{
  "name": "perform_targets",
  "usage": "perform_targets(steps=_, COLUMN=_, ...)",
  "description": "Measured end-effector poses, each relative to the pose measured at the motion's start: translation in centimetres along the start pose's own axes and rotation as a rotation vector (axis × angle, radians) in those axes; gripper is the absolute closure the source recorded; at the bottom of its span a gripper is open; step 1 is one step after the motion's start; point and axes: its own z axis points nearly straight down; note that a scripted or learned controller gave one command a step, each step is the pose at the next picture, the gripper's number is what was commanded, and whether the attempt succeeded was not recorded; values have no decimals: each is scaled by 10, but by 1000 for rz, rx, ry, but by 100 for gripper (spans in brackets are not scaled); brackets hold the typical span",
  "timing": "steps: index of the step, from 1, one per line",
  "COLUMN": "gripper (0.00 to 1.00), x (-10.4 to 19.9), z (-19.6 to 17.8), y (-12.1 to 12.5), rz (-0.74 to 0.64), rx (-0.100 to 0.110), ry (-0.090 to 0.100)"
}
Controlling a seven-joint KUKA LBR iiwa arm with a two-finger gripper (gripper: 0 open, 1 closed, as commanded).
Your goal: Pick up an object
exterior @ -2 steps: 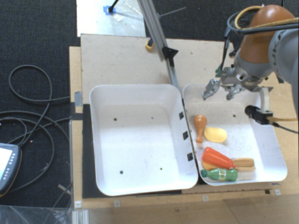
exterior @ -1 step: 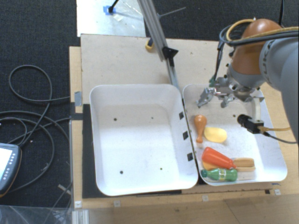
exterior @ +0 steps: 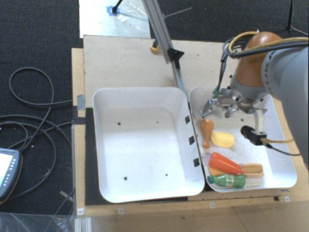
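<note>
The right bin [exterior: 282,144] holds several toy foods. A brown drumstick [exterior: 206,129] lies by its left wall, with a pale yellow lump [exterior: 222,139] next to it. Nearer the front lie an orange carrot [exterior: 224,164], a green bottle [exterior: 228,180] and a tan hot-dog bun [exterior: 252,169]. My gripper [exterior: 217,112] hangs over the back part of this bin, above and just behind the drumstick. Its silver fingers stand apart with nothing between them. The grey arm with its orange band covers the bin's far right corner.
The left bin [exterior: 104,144] sits beside the right one, sharing a raised divider [exterior: 193,139] with black clips. A slanted metal pole [exterior: 161,25] crosses the bench behind the bins. A black plug on a cable [exterior: 252,135] hangs off the wrist over the right bin.
</note>
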Motion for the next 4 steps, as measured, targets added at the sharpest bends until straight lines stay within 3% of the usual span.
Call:
perform_targets(steps=1, gripper=100, x=0, z=-14, y=2, rz=1, rx=-7, ry=0)
perform_targets(steps=4, gripper=100, x=0, z=-138, y=14, rz=-6, rx=-8, ry=0)
